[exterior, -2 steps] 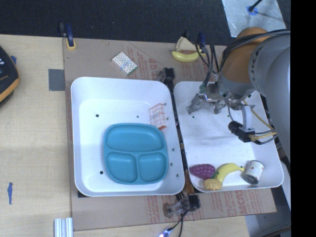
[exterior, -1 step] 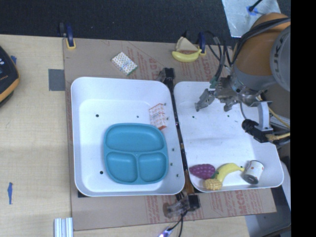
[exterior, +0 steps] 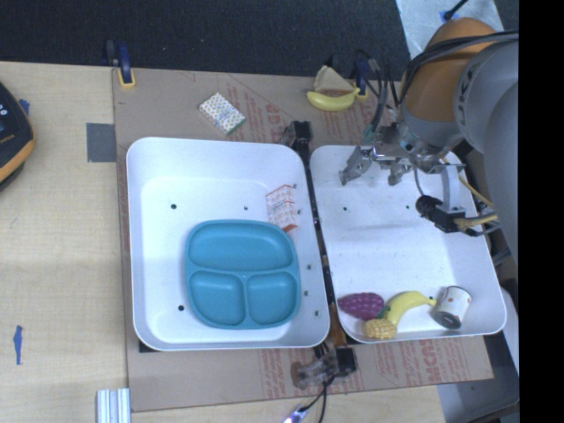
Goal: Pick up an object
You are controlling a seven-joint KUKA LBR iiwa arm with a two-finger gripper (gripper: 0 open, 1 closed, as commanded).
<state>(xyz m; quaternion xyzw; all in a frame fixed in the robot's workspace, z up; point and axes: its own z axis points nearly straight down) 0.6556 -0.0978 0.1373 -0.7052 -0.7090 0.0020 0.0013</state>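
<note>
Nothing picked up yet, far as I can see. The end effector (exterior: 376,167) hangs over the right bin's (exterior: 397,236) far end, fingers apart, holding nothing. The banana (exterior: 407,304) sits at the near edge, well apart.

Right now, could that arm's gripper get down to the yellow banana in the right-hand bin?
Probably yes. The gripper hangs over the far end of the right bin, and the banana lies at the near end with bare floor between. The purple grapes, corn and small can crowd it, so a clean grab looks harder.
</note>
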